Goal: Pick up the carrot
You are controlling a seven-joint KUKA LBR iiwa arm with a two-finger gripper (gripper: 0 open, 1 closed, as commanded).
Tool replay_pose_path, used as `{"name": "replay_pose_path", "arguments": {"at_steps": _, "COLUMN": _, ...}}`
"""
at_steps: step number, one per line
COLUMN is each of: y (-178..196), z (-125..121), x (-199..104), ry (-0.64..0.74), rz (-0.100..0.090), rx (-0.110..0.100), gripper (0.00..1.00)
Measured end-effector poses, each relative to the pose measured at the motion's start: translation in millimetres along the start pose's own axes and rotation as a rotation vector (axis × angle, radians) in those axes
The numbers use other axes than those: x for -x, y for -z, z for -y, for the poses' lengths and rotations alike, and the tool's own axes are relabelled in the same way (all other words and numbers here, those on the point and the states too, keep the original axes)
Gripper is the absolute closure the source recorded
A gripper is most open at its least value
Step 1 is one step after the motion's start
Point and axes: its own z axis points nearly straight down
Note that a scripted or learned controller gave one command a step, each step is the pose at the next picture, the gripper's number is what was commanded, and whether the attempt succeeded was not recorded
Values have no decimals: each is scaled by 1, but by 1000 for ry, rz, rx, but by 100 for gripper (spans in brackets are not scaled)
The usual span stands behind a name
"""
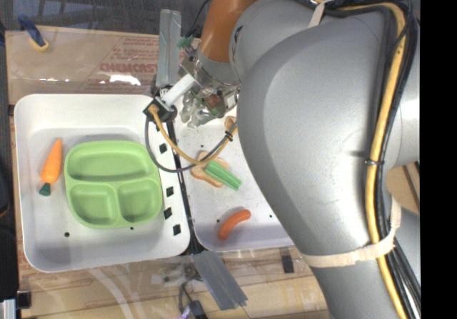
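Left of the glossy green three-compartment tray [113, 183] lies the tapered orange carrot [51, 165]; the metallic gripper [198, 107], finger state unclear, hovers up-right.

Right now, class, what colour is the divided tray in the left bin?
Light green, seen in the camera view: the divided tray lies beside the carrot.

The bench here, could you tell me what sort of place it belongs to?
Probably a robotics lab test bench: a large grey arm with taped cables reaches over two white bins holding toy food, such as a carrot beside a green tray.
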Motion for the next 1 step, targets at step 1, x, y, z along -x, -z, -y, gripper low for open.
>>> {"name": "replay_pose_path", "arguments": {"at_steps": 1, "y": -1, "z": 63, "x": -36, "ry": 248, "rz": 3, "rx": -1, "gripper": 100}}
